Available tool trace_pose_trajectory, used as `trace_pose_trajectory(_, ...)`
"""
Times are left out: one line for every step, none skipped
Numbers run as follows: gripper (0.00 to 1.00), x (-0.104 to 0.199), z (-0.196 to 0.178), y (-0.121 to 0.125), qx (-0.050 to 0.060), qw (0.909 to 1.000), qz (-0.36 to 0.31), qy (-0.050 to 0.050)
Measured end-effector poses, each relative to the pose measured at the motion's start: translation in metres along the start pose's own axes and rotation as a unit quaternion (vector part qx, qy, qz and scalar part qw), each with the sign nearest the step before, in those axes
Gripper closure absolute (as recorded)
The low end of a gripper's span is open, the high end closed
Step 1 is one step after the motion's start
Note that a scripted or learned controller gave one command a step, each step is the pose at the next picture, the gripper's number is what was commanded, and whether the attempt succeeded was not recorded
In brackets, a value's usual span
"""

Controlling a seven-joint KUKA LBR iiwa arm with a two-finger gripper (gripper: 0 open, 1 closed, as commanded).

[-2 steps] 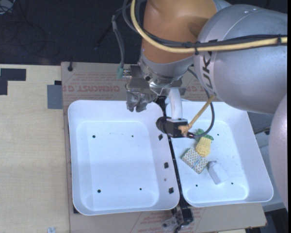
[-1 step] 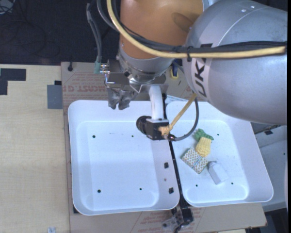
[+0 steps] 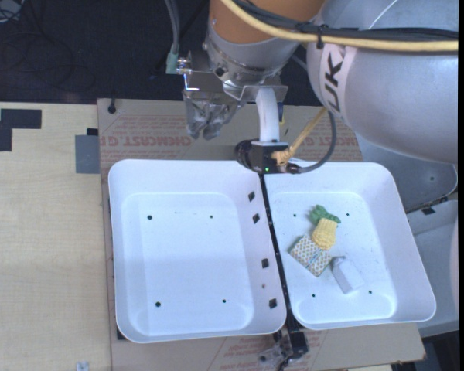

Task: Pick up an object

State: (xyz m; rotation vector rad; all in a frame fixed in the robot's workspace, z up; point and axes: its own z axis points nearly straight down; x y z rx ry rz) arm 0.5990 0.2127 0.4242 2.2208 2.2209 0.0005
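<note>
Hanging over the far edge of the bins, the end effector (image 3: 209,118) grips nothing I can tell, toy pineapple (image 3: 323,230) unpicked.

A pale wooden bench top (image 3: 39,238) with light grain occupies the left side, marked by black rectangular patches (image 3: 11,126) and one grey square patch (image 3: 86,152). A brown printed cardboard sheet (image 3: 143,134) lies on it. Beyond, the background is dark, with loose cables (image 3: 15,6).
</note>
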Motion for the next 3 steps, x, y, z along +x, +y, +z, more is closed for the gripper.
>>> trace_pose_trajectory(1.00, -0.025, 0.062, -0.129, 0.008, 1.0000, -0.001, -0.002)
trace_pose_trajectory(1.00, 0.030, 0.024, -0.123, 0.001, 1.0000, -0.002, 0.000)
trace_pose_trajectory(1.00, 0.031, 0.186, -0.126, 0.009, 1.0000, 0.000, -0.004)
